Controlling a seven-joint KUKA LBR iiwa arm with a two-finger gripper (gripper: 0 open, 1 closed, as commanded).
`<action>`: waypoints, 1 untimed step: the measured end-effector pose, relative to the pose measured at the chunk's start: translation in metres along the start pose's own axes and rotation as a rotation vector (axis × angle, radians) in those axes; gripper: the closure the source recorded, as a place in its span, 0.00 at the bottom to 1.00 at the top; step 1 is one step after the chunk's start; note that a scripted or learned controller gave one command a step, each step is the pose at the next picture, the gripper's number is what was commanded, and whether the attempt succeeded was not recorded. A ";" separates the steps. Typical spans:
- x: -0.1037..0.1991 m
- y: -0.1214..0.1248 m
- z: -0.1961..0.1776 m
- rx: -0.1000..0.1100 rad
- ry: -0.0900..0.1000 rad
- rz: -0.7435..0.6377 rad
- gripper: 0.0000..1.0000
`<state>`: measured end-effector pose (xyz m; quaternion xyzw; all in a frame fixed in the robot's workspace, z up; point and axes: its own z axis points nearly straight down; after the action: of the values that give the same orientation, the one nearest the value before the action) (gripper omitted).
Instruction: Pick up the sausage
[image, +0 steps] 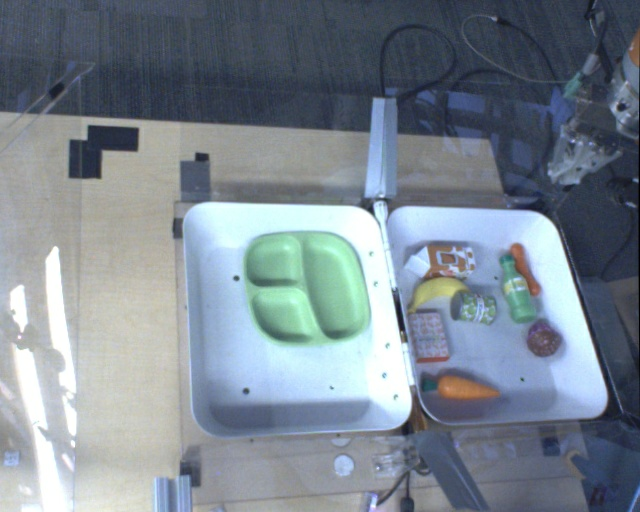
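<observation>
The sausage (526, 270) is a small orange-red link lying near the far right side of the right bin (570, 385). It rests against the right side of a green bottle (516, 291), which covers part of it. My gripper (577, 160) hangs well outside the bin, beyond its far right corner, high up at the view's top right. It is far from the sausage, with nothing visibly in it.
The right bin also holds an orange-and-white carton (449, 262), a banana (438, 291), a small can (473, 307), a pink patterned box (430, 335), a carrot (463, 388) and a dark red round piece (544, 340). A green divided plate (305, 285) lies in the left bin (215, 390).
</observation>
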<state>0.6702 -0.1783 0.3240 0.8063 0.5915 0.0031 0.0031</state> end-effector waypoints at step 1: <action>-0.001 0.000 -0.012 0.001 -0.001 0.044 1.00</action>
<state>0.6698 -0.1787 0.3356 0.8192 0.5735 0.0025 0.0027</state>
